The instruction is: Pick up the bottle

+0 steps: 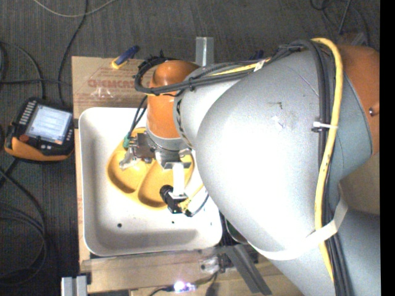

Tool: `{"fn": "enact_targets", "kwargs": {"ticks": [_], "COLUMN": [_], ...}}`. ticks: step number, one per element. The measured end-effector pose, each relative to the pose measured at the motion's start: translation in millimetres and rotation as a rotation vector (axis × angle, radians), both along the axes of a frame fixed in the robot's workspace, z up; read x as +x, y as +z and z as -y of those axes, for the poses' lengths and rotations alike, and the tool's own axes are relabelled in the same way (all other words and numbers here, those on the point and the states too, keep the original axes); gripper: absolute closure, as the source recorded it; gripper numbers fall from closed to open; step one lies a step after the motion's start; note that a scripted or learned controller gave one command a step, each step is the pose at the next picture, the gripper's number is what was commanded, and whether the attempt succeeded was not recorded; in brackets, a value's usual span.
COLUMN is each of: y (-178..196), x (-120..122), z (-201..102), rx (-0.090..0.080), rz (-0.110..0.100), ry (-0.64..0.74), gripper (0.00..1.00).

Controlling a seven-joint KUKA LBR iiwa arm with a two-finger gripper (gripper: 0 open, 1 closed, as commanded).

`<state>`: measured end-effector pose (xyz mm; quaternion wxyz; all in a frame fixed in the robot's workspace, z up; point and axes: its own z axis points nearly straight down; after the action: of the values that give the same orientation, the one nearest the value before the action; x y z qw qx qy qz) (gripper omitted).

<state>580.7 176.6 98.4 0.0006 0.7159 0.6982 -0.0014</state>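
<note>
Reaching in from the right: a grey robot arm (271,140), bent low, with its orange wrist band (163,100) almost straight above the work. Lowered into the shallow white plastic bin (89,184) on the view's left, with the tool (141,156) right over a yellow, glossy, rounded plastic bottle (126,174) near the bin's middle.

Probably lined up this way for a grasp from above, to stay clear of the bin walls and meet the bottle on its broad upper face. Half hidden under the wrist, with two rounded yellow lobes showing; seemingly lying flat rather than standing, so likely to roll or slip aside under a glancing touch.

Tool's state, whether wide, narrow or clamped on something, impossible to tell beneath the wrist. Touching the bottle or just above it: equally hard to say. No proof of a hold, then, and the pick judged not yet done.

Underneath, a smooth white bin floor with a small dark speck (119,225), probably offering little grip. Below the bin, a brown cardboard sheet with red print (99,82) on the desk (123,265). At the sheet's far edge, a small blue-and-yellow object (123,55), too small to name. Beyond, a dark grey carpet floor (37,227) with loose cables (62,5). Off to the left, an orange-and-black handheld control pendant with a lit screen (40,128).
</note>
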Motion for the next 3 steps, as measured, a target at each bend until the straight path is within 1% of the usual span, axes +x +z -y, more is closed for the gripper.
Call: {"fn": "enact_targets", "kwargs": {"ticks": [1, 2, 3], "y": [-8, -5, 4], "x": [52, 22, 58], "z": [-46, -39, -46], "rx": [-0.017, -0.012, -0.012], "rz": [-0.060, 0.012, -0.076], "ry": [0.263, 0.546, 0.219], "gripper": [0.00, 0.00, 0.00]}}
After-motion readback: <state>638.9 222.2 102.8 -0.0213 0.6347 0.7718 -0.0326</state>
